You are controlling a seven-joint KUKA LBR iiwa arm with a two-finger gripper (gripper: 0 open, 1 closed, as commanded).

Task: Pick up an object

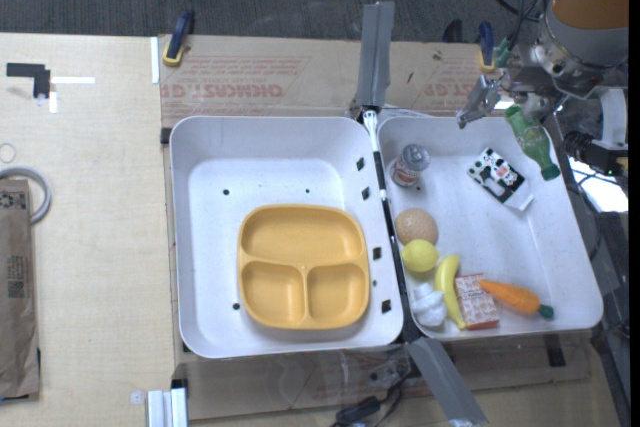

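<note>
Since gripper (522, 105) pinching green bottle (531, 141) only at top, high over right bin (575, 245), watch out: bottle hangs tilted, could slip.

The two bins (190, 215) are white. The divided tray (303, 267) is mustard yellow. A carrot (512, 296) is orange with a green tip, the lemon (420, 256) yellow, the small card (497, 175) black-and-white patched, the bottle (531, 141) green.

Tray (303, 267) in left bin (200, 165) — right bin (570, 245): bottle (531, 143) behind, carrot (512, 297) front.
</note>
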